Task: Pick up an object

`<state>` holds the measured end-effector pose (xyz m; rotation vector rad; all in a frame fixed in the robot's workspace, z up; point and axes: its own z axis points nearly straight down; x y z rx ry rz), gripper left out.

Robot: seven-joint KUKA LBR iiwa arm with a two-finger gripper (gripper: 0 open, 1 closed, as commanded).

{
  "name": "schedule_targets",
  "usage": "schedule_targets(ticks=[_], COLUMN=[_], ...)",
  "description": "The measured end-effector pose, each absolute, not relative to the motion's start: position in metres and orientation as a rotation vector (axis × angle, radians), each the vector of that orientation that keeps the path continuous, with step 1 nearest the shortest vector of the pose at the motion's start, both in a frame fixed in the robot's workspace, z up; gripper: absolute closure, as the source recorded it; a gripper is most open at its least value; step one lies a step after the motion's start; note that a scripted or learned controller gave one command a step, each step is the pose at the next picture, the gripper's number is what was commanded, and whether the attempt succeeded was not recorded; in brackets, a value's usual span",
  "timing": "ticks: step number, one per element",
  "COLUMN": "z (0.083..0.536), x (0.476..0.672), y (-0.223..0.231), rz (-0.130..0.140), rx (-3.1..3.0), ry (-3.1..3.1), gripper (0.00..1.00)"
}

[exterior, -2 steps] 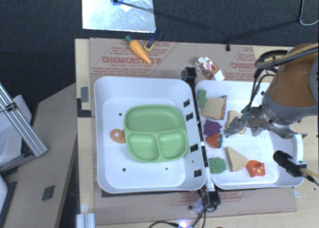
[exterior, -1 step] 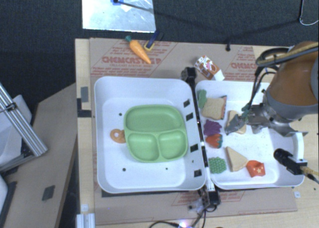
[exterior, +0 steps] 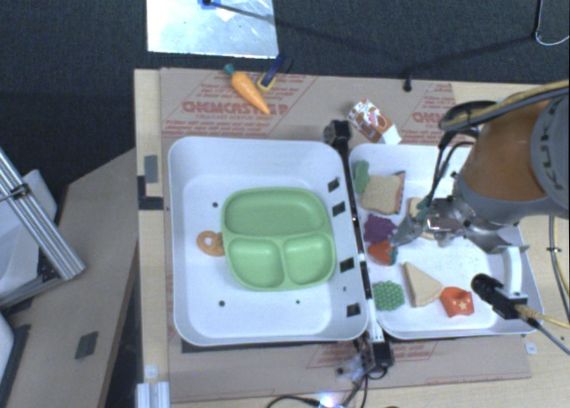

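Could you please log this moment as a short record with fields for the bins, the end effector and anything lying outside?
left bin: green divided plate, small orange ring
right bin: bread slice, purple piece, green piece, wedge, red piece
end effector: low over right bin, near purple piece
outside bins: carrot

You can't tell how the gripper (exterior: 411,230) stands; the arm (exterior: 499,166) hides part of the right bin (exterior: 445,326).
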<state>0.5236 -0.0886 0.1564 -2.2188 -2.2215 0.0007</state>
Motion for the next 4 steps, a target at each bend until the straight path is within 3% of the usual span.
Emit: schedule_targets(ticks=[1, 2, 3, 4], z=[0.099, 0.084, 0.095, 0.139], x=[0.53, 0.53, 0.531, 0.528], y=[-0.082, -0.081, -0.082, -0.087], rz=[0.001, 0.001, -0.002, -0.004], rx=[-2.218, -2.219, -2.221, -2.224], ry=[-2.221, -2.221, -2.223, -2.223], gripper=[0.0, 0.0, 1.0, 1.0])
